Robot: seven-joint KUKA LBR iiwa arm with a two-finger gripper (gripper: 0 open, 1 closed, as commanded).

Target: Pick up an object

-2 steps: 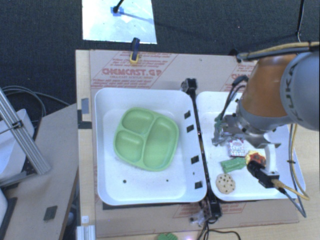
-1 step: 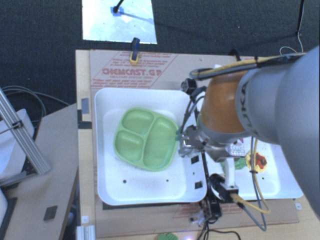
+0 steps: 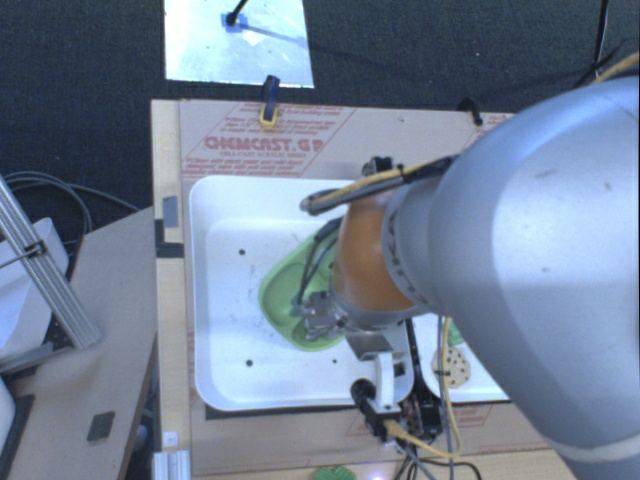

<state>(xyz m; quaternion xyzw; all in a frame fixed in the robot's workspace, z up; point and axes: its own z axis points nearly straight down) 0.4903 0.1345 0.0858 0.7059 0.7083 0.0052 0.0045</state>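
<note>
Pincer (image 3: 318,313) sits over green object (image 3: 285,290) in left bin (image 3: 215,268).

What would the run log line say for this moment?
arm: over left bin | claw: hidden behind wrist | green object: lying in left bin, partly covered | grasp: unconfirmed

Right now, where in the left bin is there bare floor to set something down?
In the left bin, free floor lies between its left wall and the green object, plus a front strip. The right side is crowded by the arm.
</note>
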